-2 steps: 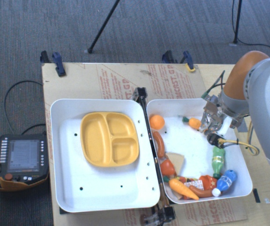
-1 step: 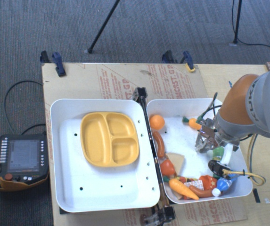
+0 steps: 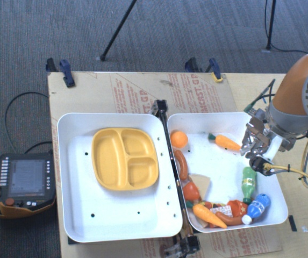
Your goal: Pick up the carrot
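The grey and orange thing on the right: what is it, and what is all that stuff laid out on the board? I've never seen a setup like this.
That is a robot arm, and its two-finger gripper hangs over the right bin. One fixed camera looks down at a slant on the wooden bench.

On the bench sit two shallow white bins. The left bin has a yellow divided plate in it. The right bin holds toy food: a carrot just left of the gripper, an orange, a sausage, a green bottle, a blue bottle, and a second carrot in the pile near the front.

I see nothing between the gripper's fingers. The box with a screen on the floor at the left is a handheld controller.
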Motion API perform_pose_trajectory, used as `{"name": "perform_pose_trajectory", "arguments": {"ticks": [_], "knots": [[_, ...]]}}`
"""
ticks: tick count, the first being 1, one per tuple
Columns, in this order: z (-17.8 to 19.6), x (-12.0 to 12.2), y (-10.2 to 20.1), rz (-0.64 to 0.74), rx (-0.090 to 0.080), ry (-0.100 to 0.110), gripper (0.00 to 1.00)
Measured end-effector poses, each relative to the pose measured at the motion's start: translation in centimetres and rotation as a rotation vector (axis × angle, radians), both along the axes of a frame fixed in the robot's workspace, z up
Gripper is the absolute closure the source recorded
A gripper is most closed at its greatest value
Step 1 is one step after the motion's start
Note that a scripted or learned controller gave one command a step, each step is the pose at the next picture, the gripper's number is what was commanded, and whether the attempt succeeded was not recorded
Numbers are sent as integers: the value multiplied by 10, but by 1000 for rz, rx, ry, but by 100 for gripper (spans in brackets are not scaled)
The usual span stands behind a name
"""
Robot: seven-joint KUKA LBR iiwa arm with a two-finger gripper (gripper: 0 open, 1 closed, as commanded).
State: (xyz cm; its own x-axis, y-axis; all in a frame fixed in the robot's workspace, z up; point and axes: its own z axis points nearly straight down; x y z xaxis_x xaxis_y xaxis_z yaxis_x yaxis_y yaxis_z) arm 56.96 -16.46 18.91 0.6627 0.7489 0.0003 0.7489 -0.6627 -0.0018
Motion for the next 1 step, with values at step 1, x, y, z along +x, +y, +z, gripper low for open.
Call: {"name": "perform_pose_trajectory", "arguments": {"ticks": [1], "knots": [[-102, -52, 3, 22, 2, 2, 100]]}}
